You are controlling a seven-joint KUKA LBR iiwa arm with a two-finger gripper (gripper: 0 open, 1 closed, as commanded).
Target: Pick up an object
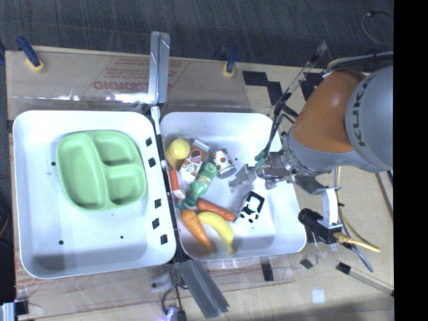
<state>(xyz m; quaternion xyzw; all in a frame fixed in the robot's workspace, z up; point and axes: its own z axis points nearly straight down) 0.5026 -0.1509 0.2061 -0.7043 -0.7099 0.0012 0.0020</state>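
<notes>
While the grey arm (348, 122) with its orange band reaches in from three o'clock, its gripper (244, 178) hangs over the right bin (284, 236), close to that bin's middle and a little toward its three o'clock side. Whether the gripper is apart, together or clamped on anything cannot be told — the metal parts there blur together against the white floor.

Just at five o'clock of the gripper lies a small black-and-white patterned block (251, 207), flat on the bin floor. At nine o'clock of the gripper sits a little can (221, 159) with a red label, tipped on its side, and beside it a white-and-red packet (193, 164). A yellow lemon (177, 151) rests toward the bin's ten o'clock corner, near the wall between the two bins. A green bottle (202, 182) leans across the heap, touching the packet. Below it, toward six o'clock, an orange carrot (194, 226) lies beside a yellow banana (219, 225), with a second, thinner carrot (217, 210) just above the banana — all three close together. A thin red stick-like item (174, 182) lies along the nine o'clock wall.

The left bin (40, 246) holds a pale green divided tray (100, 169), set toward its twelve o'clock half. Blue clamps (28, 52) grip the cardboard at the bench's far edge.
</notes>
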